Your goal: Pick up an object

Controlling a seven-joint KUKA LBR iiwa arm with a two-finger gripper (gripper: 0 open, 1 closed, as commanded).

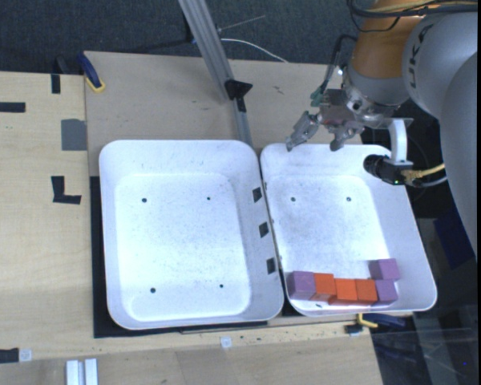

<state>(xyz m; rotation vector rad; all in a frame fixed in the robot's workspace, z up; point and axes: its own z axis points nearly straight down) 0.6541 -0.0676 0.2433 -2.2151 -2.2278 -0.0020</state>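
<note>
The gripper [317, 141] hangs above the far rim of the right bin [401, 215], close to that bin's far left corner. Its two fingers [298, 139] are spread apart, and nothing sits between them. The arm [401, 30], grey with an orange band above the wrist, enters from the right side and occupies the upper right part of the view.

The task objects lie in the right bin, along its near edge. A purple block [302, 284] sits at the near left corner. Just beside it, toward the right, is an orange block [325, 285], followed by a second orange block [355, 291]; the three touch in a row. At the near right corner, a purple block [385, 269] stands slightly farther from the near rim, with another purple block [387, 293] touching it on the near side. All blocks are well apart from the gripper, at the opposite end of the bin.

The left bin [112, 215] stands beside the right bin, their inner rims touching. Both bins rest on the wooden bench [32, 255]. A slanted metal rail [208, 38] runs from the top of the view down to the gap between the bins at their far edge.
</note>
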